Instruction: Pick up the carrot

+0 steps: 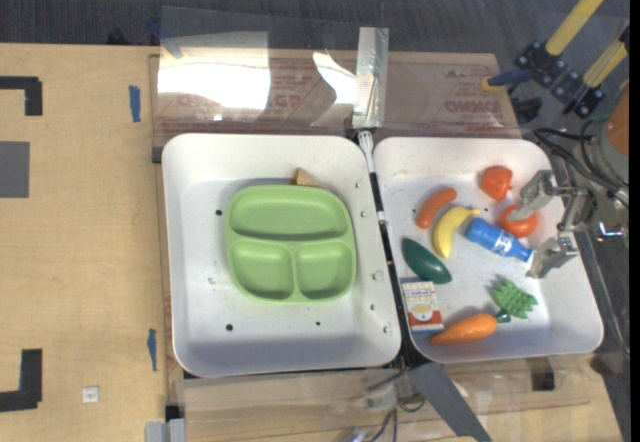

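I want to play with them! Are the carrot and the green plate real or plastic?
The carrot looks like a plastic toy: smooth, evenly orange body, with a stiff, bright green moulded top. The green plate also looks plastic: one flat pale green colour, rounded moulded dividers making three sections, and a soft matte sheen. I can't be fully sure from a picture.

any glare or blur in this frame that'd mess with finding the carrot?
Camera view: strong glare on the clear sheet behind the bins; the carrot is evenly lit and sharp, with a soft shadow; the gripper near the right edge looks slightly blurred.
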Motion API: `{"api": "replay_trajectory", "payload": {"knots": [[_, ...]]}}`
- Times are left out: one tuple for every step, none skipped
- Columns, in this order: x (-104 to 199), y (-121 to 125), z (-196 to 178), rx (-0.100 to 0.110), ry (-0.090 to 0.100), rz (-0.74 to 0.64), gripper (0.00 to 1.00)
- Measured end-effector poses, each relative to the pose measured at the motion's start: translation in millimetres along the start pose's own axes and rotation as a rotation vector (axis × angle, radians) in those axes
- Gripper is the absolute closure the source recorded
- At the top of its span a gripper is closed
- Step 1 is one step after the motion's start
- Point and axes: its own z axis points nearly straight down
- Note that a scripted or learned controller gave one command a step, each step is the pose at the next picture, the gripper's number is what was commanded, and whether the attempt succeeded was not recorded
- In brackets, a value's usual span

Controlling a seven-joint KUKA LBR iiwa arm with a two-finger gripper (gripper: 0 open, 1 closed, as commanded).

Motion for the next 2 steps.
{"api": "replay_trajectory", "payload": {"knots": [[20,46,127,0.001,-0.006,0.073,0.00],[34,74,134,0.005,-0.032,-0.187,0.00]]}}
